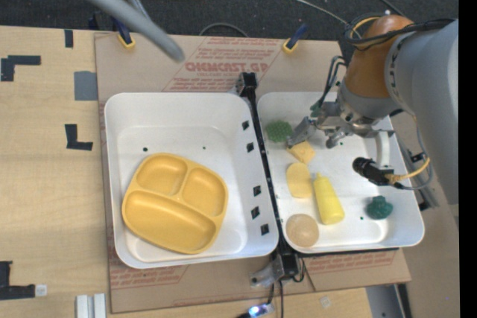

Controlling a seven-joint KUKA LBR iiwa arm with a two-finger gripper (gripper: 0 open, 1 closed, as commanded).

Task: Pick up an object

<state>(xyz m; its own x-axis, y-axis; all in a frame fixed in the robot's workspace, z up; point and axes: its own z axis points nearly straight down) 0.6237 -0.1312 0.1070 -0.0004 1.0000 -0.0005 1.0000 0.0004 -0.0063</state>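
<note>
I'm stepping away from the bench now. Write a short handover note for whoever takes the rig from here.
Gripper: low in the right bin, above the small yellow block, beside the green broccoli piece; nothing visibly held.
Also in the right bin: pale yellow piece, yellow bottle, tan round piece, small green toy.
Left bin: yellow divided plate.
Done: nothing lifted.
Left: grasp and raise one object.
</note>
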